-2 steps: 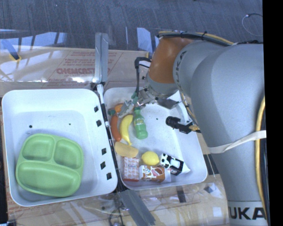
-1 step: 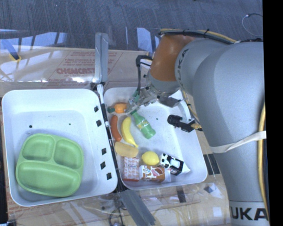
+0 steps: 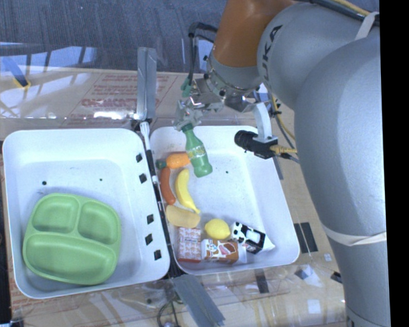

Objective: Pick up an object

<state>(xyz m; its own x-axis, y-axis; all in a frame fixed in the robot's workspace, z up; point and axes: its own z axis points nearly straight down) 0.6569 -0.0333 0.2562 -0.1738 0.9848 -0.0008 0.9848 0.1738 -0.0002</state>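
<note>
Green bottle [image 3: 198, 155] hangs by its neck from the gripper [image 3: 188, 124], fingers closed on its top, body tilted and lifted over the back part of the right bin [image 3: 272, 190]. Below it in that bin lie a carrot [image 3: 177, 160], a sausage [image 3: 166, 184], a banana [image 3: 184, 191], a potato-like lump [image 3: 183, 216], a lemon [image 3: 217, 229], a brown-and-white packet [image 3: 207, 250] and a black-and-white carton [image 3: 250, 237], crowded along the left and front sides. Left bin [image 3: 30, 149] holds a green divided tray [image 3: 72, 237], well apart from the gripper.
</note>
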